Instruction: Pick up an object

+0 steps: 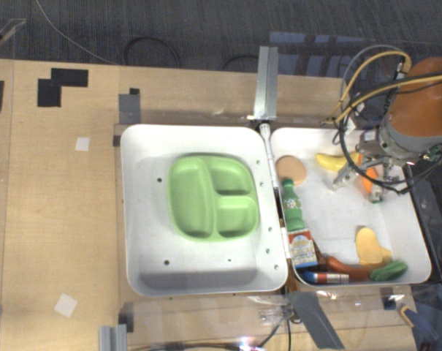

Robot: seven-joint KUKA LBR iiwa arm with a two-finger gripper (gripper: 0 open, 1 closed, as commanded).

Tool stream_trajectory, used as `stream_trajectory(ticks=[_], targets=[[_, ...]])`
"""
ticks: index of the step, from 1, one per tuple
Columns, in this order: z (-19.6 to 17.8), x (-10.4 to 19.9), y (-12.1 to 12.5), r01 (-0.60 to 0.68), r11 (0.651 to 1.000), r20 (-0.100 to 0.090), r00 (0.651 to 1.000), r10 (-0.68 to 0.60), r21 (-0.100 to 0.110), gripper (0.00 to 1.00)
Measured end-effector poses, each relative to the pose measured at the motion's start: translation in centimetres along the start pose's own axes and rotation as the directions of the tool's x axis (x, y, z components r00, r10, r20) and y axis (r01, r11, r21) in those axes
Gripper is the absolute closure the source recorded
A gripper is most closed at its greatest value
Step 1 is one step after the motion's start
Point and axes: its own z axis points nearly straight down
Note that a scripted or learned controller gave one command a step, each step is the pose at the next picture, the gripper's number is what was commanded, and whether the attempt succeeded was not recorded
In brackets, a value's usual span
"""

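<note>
The right bin (418, 229) serves as the landmark here. Over its far right corner hangs the arm (424, 108), its jaws (hard to read among cables and fittings) at about (367, 178); whether they are open or closed cannot be told. Yellow and black cables (363, 75) loop just beyond that corner.

Inside the right bin, a yellow banana-like piece (329, 161) lies near the far wall, just beside the jaws, and something orange (367, 183) shows right under them, mostly hidden. A tan round item (291, 170) sits in the far left corner. A green bottle with a printed label (294, 221) lies along the left wall. A pale yellow piece (370, 246) rests toward the near right, with a green item (388, 270) and a brown-red sausage shape (346, 267) along the near wall.

Left of the right bin, touching it, the left bin (151, 189) holds a green divided tray (212, 196). Both stand on the wooden worktop (52, 210).
</note>
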Motion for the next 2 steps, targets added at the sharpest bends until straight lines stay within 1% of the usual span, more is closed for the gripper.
stream_trajectory(ticks=[1,2], targets=[[-1.4,-0.2,-0.4,-0.002,1.000,0.003,1.000,0.002,0.014,1.00],[-17.1,-1.4,-2.5,-0.095,0.995,-0.001,0.995,0.095,0.019,1.00]])
